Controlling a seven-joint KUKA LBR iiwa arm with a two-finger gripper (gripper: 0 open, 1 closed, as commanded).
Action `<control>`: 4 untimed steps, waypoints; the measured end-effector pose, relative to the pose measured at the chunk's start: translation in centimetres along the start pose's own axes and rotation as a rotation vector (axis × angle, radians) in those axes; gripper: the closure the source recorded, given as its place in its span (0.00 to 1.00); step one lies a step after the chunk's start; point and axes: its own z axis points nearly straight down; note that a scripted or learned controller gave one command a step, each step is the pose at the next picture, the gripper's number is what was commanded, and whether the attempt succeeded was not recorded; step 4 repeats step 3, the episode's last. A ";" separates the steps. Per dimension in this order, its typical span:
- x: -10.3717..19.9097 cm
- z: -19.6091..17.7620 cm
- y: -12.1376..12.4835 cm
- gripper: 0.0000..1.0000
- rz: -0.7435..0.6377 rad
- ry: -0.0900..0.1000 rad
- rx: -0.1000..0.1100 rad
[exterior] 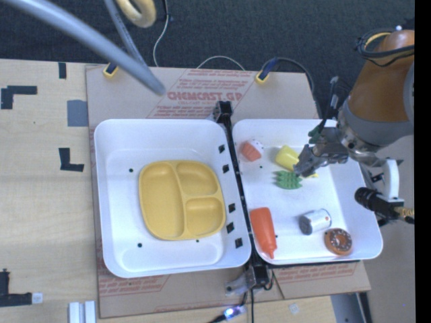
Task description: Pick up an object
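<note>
Two shallow white bins sit side by side, and in the right one the gripper, grip hard to tell, hovers by a small green spiky plastic toy, likely light and stiff, best pinched across its middle.

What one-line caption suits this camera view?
Gripper poised over green toy beside yellow block in right bin.

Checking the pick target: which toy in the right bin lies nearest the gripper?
The green toy, right beside the gripper. The yellow block sits slightly farther; the others lie well away.
</note>
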 end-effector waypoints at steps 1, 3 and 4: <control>6.2 1.4 -0.2 1.00 -0.001 0.000 0.001; 16.9 3.8 -2.5 1.00 0.000 -0.001 0.004; 16.9 3.8 -2.5 1.00 0.000 -0.001 0.004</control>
